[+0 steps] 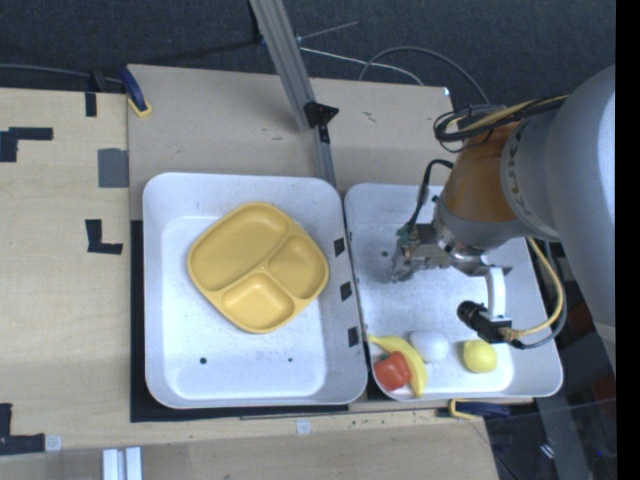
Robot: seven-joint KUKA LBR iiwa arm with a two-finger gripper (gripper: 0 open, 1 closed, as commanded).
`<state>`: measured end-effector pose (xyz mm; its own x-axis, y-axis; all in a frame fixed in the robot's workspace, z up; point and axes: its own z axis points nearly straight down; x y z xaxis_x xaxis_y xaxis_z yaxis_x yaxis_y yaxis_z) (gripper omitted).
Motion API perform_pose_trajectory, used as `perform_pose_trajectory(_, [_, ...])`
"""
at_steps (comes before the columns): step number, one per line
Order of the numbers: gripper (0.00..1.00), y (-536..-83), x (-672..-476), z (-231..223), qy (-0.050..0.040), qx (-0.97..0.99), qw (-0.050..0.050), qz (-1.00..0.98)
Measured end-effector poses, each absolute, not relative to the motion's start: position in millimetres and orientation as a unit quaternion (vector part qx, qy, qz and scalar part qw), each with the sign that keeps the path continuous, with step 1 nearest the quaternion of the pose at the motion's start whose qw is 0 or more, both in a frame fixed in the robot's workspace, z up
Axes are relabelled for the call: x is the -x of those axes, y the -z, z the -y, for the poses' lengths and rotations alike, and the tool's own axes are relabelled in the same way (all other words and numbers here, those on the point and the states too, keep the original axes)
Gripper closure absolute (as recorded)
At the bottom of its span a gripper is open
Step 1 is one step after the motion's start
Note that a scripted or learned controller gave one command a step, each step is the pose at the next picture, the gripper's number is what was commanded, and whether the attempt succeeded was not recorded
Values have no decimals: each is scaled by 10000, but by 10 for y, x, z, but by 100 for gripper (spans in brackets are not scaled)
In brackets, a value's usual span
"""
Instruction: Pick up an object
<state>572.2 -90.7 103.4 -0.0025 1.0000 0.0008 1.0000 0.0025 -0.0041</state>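
My gripper (405, 264) hangs low over the middle of the right bin (372, 218), with nothing seen between its fingers. Along that bin's near edge lie a yellow banana (405, 354), a red piece (392, 370) against it, a white rounded thing (431, 345) and a yellow lemon-like fruit (480, 356). They sit below and to the right of the gripper, apart from it. A yellow divided plate (258, 265) lies in the left bin (165, 298).
A grey metal pole (285, 53) slants in from the top toward the divide between the bins. Cables (400, 63) loop on the bench behind the right bin. The arm's bulk covers the right bin's far right side.
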Motion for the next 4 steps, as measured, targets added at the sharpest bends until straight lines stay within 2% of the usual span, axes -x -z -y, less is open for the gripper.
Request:
perform_pose_trajectory(1, [100, -1497, -5718, 991, 7, 7070, -11, 7072])
perform_pose_trajectory(2, [100, -2067, -5750, 891, 13, 7062, -16, 7080])
perform_pose_trajectory(3, [100, -2022, -5748, 890, -8, 7068, 4, 7075])
perform_pose_trajectory(4, [100, -2006, -5521, 349, -7, 7052, 19, 7090])
